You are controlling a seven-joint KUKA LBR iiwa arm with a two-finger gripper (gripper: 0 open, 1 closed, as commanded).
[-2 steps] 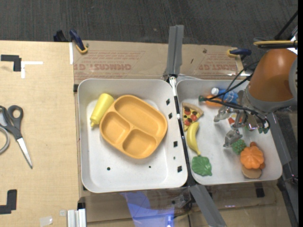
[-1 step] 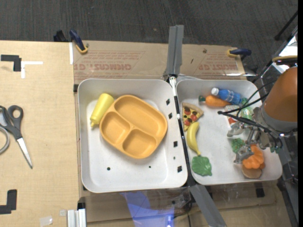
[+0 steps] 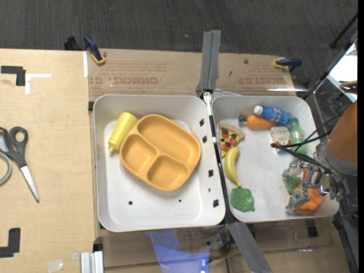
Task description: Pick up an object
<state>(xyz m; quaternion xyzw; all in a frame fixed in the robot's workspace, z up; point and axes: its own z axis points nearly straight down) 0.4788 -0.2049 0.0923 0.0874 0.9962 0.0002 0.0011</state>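
Two white bins side by side. Gripper [image 3: 305, 193] low in right bin's [image 3: 261, 172] near-right corner, over orange item [image 3: 310, 204]; finger state could not be told. Banana [image 3: 231, 165], pizza slice [image 3: 229, 137], blue bottle [image 3: 273, 115] leftward, farther. Cardboard print unreadable.

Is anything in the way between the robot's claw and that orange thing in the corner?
Nothing visible. The gripper is right down over the orange object in the right bin's near right corner. A green item lies beside it, not between them.
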